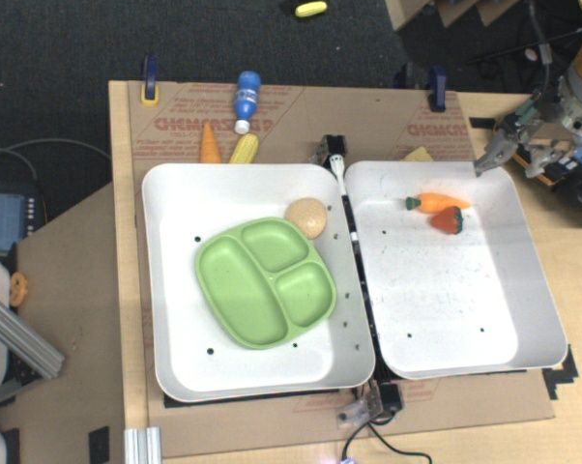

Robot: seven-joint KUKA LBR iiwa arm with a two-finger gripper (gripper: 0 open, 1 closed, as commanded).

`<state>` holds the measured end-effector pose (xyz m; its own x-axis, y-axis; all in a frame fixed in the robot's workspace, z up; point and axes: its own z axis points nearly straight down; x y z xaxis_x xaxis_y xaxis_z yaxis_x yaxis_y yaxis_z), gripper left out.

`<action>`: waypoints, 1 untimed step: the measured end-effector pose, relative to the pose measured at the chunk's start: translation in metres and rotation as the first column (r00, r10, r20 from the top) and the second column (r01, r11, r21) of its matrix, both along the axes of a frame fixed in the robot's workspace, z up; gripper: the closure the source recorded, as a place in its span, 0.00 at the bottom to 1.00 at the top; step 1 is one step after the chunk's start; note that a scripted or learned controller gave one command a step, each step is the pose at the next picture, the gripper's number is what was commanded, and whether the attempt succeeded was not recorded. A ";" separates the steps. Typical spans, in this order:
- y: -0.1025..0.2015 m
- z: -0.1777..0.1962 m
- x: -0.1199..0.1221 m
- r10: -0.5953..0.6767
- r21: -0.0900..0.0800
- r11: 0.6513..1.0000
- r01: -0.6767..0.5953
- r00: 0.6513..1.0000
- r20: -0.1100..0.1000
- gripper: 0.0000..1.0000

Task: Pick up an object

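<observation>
Since nothing is grabbed yet, the bench is the starting point: it carries two shallow white trays side by side. In the left bin sits a green divided plate with three compartments, tilted on the floor of the bin, and a beige ball touches its upper right rim.

Over in the right bin there are just two small things near the top edge: a toy carrot and a red strawberry-ish piece, touching or just about, carrot on top in the view. Those look like the closest candidates for the pick.

At the far right the gripper hangs just beyond the right bin's upper right corner, above the rim, not over the toys. Honestly I can't tell whether it's released or clenched, too small and blurry, but nothing is visibly in it.

What could go wrong, imo:
- the carrot and red piece are so close together that coming down on one probably nudges the other, or it catches both badly and drops them
- both are low and rounded, so they could squirt out sideways
- descending from where it is now, it would hit the bin rim instead of the floor

Behind the bins lie a small bottle, a second carrot and a corn cob.
</observation>
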<state>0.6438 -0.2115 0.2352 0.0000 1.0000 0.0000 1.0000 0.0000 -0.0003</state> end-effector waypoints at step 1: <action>0.021 -0.132 0.020 0.002 -0.002 1.000 -0.002 1.000 0.014 0.00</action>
